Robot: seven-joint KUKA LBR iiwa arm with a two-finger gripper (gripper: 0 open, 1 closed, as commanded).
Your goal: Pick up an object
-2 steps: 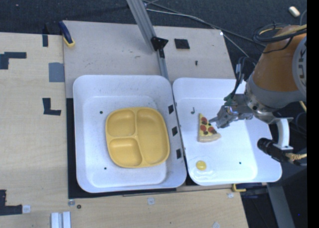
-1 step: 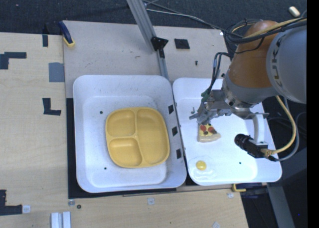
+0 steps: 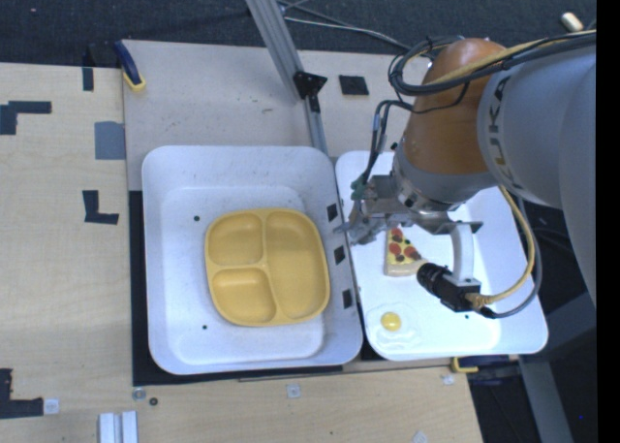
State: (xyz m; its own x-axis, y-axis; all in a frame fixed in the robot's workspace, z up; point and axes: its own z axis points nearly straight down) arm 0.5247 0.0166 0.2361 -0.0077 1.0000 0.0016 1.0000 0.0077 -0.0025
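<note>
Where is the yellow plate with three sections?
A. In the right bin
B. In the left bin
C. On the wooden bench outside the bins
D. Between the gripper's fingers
B. The yellow plate lies flat in the left bin, while the arm is over the right bin, where the pizza slice and the fried egg lie.

the arm [image 3: 542, 111] is thick and rounded, a smooth pale grey shell with a broad orange band [image 3: 450, 111] above the wrist. black cables [image 3: 417, 63] loop over the top of the orange part. below the band sits a grey metal wrist block [image 3: 407, 201] with darker fittings. a yellow cable [image 3: 518, 267] curves along the side down to a black cylindrical connector [image 3: 446, 286]. a thin white bracket [image 3: 463, 252] stands beside it.
</note>
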